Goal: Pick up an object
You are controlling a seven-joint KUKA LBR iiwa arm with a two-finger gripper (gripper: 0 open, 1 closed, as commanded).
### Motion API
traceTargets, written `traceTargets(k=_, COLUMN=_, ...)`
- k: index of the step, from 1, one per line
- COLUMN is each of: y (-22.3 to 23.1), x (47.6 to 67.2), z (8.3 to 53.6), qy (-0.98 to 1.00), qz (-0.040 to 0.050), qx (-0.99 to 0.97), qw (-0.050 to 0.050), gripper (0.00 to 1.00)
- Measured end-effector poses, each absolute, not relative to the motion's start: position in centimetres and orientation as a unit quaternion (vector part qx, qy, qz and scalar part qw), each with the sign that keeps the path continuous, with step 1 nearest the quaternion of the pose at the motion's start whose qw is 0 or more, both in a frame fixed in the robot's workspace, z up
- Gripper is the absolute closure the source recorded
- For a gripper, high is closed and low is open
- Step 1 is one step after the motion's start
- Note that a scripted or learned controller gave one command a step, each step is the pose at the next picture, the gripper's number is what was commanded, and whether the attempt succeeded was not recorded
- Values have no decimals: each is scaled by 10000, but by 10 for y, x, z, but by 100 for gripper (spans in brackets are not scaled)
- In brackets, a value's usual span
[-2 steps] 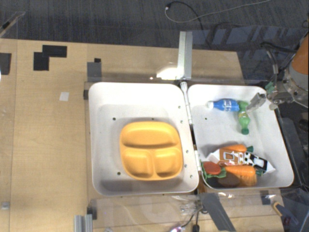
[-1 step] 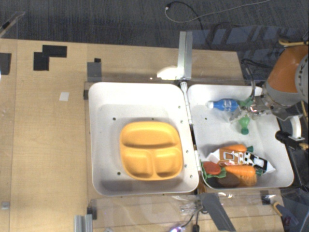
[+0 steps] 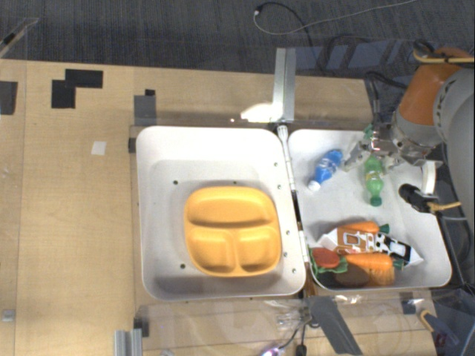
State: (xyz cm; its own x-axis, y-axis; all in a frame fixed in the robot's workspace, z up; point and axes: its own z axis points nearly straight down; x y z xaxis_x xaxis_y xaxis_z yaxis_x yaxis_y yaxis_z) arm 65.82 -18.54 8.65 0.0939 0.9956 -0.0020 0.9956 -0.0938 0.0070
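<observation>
I'm looking at a robotics lab: a wooden table (image 3: 67,221) with black marker patches (image 3: 74,86), two white bins (image 3: 159,273) bracketed in place, loose cable (image 3: 349,22) trailing over grey carpet (image 3: 148,21).

tray (image 3: 231,228) in left bin (image 3: 156,199); bottles (image 3: 325,167) in right bin (image 3: 438,262).

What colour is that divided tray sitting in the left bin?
The divided tray is yellow-orange, seen clearly in the camera view from above.
</observation>
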Motion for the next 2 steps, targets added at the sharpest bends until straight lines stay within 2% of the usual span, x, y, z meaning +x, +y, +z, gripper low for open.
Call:
traceTargets(k=1, y=-183, x=662, z=97, qy=6764, qz=35, qx=7365, qw=52, gripper=100)
traceTargets(k=2, y=-141, x=671, z=199, qy=6712, qz=12, qx=7412, qw=20, gripper=100)
